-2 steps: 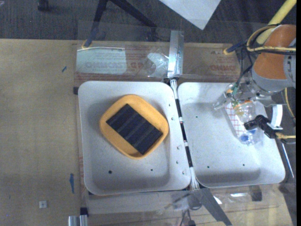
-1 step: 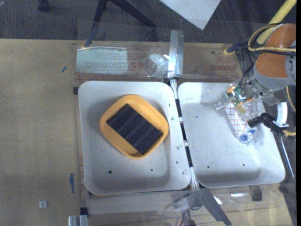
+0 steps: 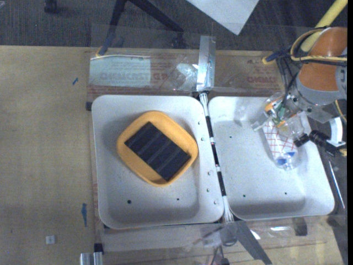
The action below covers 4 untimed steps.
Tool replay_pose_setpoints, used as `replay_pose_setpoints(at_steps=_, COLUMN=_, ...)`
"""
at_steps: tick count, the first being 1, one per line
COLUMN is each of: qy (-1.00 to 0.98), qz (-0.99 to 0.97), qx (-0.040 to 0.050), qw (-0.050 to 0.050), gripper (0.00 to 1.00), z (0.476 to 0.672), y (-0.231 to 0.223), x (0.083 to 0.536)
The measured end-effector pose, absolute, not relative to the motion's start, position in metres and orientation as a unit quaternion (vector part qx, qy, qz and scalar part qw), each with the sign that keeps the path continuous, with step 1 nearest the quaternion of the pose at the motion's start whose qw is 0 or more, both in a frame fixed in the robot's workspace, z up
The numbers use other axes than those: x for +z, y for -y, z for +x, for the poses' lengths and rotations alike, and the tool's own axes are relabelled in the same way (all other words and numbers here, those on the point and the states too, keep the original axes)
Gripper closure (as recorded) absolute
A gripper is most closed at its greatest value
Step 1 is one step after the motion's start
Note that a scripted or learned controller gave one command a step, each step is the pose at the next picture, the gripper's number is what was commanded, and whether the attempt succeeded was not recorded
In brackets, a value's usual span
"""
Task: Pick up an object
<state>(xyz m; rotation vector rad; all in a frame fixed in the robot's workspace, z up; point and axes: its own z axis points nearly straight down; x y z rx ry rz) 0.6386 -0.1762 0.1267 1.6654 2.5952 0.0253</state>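
A yellow-orange rounded block (image 3: 157, 148) with a dark ribbed panel on top lies tilted in the left bin (image 3: 110, 203). In the right bin (image 3: 248, 192), near its right wall, lies a clear plastic item (image 3: 280, 142) with a red criss-cross pattern and a blue end. My gripper (image 3: 282, 117) hangs from the grey and orange arm (image 3: 322, 65) over the upper right of the right bin, right above the top end of the clear item. The wrist and cables hide the point where they meet.
A metal bracket (image 3: 207, 62) and crumpled clear plastic (image 3: 185, 73) sit on the bench behind the bins. A taped label (image 3: 120, 70) lies at the back left. An office chair base (image 3: 116, 4) stands on the floor beyond.
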Motion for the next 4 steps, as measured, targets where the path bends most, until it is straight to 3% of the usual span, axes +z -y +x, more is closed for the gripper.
replay_pose_setpoints(at_steps=2, qy=-0.873, qz=0.486, qx=0.0052, qw=0.033, gripper=0.00, z=0.649, y=0.175, x=0.125)
replay_pose_setpoints(at_steps=3, qy=-0.833, qz=0.554, qx=0.0000, qw=0.002, gripper=0.00, z=0.631, y=0.165, x=0.233)
replay_pose_setpoints(at_steps=4, qy=-0.868, qz=0.496, qx=0.0042, qw=0.015, gripper=0.00, z=0.635, y=0.177, x=0.136)
